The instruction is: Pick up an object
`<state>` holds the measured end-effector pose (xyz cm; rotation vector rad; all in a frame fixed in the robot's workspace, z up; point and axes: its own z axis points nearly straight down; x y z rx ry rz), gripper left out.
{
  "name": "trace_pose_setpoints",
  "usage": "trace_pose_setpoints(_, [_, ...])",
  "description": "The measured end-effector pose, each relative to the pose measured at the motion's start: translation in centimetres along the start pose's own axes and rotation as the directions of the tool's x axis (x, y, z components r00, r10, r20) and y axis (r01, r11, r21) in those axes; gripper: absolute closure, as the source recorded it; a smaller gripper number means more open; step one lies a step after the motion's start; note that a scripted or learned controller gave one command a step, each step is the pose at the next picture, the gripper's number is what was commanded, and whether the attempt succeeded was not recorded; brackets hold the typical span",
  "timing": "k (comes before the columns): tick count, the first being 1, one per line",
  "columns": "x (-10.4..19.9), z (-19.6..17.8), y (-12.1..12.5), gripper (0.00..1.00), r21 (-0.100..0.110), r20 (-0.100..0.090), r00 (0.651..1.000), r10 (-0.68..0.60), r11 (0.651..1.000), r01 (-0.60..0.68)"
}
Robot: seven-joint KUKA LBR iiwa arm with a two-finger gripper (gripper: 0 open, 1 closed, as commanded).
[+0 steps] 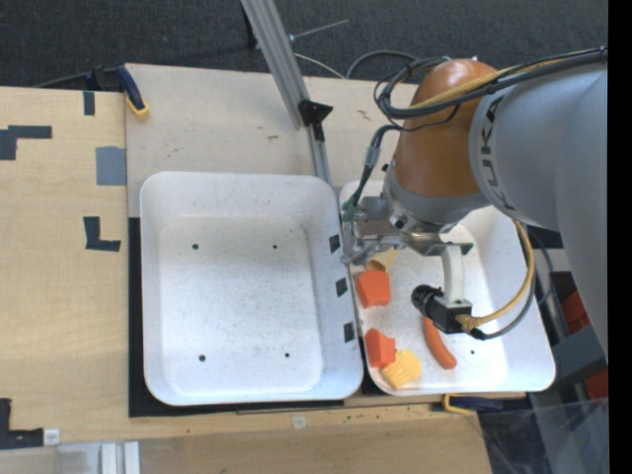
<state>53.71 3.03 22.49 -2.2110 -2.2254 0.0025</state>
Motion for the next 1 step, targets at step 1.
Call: trace_pose_setpoints(1, [4.51,0.68,-2.39,1.0,0.001,0.001,1.0,0.001,1.0,-0.001])
